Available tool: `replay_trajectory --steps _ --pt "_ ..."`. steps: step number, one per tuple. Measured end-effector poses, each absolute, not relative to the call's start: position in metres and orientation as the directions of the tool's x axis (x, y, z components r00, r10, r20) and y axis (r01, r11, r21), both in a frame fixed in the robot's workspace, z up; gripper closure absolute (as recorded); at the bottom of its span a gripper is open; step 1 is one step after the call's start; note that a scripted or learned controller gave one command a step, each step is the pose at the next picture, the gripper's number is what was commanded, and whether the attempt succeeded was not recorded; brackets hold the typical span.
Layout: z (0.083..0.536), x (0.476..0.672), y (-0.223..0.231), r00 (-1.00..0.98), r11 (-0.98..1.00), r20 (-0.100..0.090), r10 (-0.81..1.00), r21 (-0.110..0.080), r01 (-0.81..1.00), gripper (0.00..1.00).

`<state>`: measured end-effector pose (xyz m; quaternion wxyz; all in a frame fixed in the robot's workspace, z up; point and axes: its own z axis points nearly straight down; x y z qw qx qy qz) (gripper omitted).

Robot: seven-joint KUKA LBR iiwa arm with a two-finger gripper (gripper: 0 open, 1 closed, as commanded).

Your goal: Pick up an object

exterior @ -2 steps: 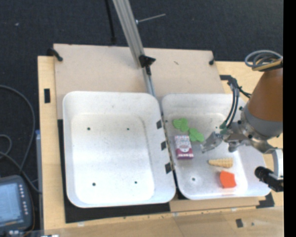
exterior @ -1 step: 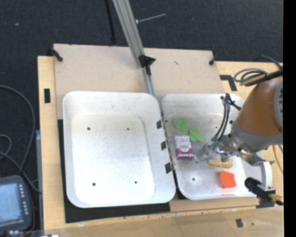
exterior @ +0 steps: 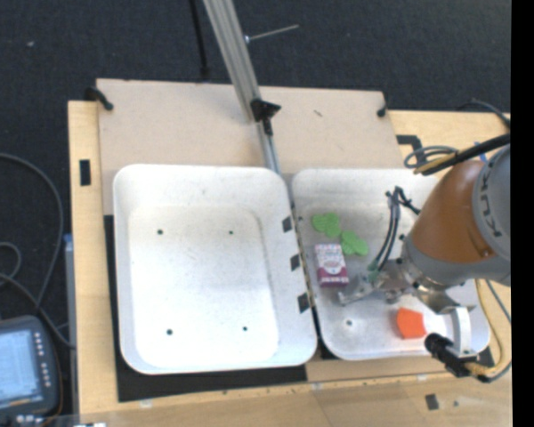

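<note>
We see three things in the right bin. A purple box lies flat near the bin's left wall. Two green pieces lie just above it, close together. An orange block sits apart, toward the bin's lower right.

Arm over right bin; purple box, orange block inside.

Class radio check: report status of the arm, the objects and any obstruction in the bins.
Gripper low in right white bin. Purple carton beside it, not held. Green pieces, orange block lie apart.
</note>
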<state>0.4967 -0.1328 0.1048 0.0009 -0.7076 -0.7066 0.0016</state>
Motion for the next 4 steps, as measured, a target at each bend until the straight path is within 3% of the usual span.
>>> replay_trajectory --steps 1,3,4 --pt "0.118 0.499 -0.133 0.007 -0.007 0.000 1.000 0.006 1.000 1.00" --pt "0.234 0.499 -0.133 -0.003 0.003 -0.003 1.000 0.009 1.000 1.00" --pt "0.246 0.513 -0.079 -0.008 0.008 0.001 1.000 0.004 1.000 1.00"
